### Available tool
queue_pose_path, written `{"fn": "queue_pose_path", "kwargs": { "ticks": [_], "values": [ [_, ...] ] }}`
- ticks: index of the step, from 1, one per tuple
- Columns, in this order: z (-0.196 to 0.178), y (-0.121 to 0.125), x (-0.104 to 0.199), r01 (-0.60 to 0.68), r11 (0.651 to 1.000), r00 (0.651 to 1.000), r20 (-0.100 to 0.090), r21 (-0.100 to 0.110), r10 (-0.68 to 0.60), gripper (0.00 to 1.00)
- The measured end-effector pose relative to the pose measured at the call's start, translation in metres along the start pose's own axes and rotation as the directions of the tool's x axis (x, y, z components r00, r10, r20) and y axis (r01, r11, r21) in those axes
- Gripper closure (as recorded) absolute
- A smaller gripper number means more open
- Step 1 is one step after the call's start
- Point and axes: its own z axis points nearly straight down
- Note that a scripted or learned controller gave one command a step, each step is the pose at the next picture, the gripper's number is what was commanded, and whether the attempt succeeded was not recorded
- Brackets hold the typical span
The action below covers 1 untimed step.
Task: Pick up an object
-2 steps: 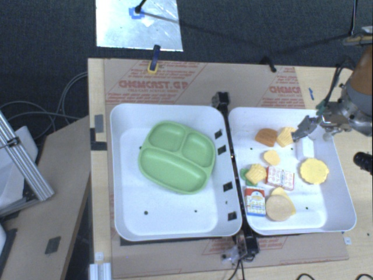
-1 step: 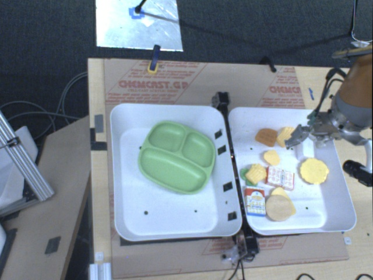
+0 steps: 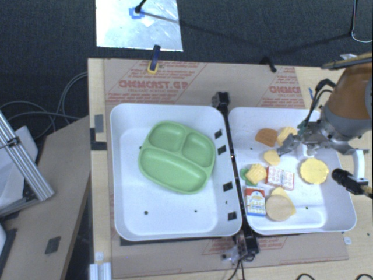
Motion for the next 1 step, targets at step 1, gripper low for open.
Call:
{"fn": "queue_pose_path", "kwargs": {
  "ticks": [1],
  "values": [
    [0.0595, 0.0014, 0.0082, 0.003, 1.0, 1.0, -0.001, 0.0, -0.003, 0.0]
  ]
}}
